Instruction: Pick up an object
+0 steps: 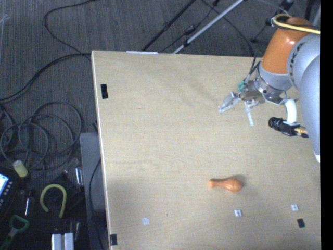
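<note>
An orange pear-shaped object [227,184] lies on the pale wooden bench top [166,139], toward the near right. My gripper [238,110] hangs over the bench at the upper right, well behind the orange object and apart from it. Its two thin fingers are spread, one [226,106] pointing left and one pointing down, with nothing between them. The orange band of the arm [281,51] sits above the wrist.
Small black and white markers [238,212] dot the bench near its front right and left edges. Cables, a tripod leg and tools lie on the carpet to the left and behind the bench. A black-and-yellow fitting [285,125] sticks out beside the wrist.
</note>
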Robot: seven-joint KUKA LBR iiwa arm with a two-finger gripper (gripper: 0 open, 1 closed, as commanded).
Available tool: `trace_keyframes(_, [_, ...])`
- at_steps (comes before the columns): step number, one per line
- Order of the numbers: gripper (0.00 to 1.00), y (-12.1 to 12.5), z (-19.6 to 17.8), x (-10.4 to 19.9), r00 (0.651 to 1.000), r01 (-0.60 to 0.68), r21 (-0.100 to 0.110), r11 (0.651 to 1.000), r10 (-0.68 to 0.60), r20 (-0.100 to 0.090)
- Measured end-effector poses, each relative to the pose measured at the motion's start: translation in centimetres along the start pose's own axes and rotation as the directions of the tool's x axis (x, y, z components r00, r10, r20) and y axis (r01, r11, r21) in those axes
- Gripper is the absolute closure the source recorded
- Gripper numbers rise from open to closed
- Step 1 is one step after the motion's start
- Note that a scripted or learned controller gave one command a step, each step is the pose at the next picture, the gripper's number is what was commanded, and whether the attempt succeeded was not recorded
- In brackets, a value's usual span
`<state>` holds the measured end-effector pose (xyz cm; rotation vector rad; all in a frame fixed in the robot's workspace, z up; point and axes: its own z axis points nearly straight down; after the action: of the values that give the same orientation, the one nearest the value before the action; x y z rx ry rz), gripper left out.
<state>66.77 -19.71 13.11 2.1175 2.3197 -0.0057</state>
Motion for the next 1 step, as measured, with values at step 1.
trace_keyframes(1, [0.0, -0.17, -0.97, -2.65, 0.995, 0.103, -0.002, 0.995, -0.103, 0.001])
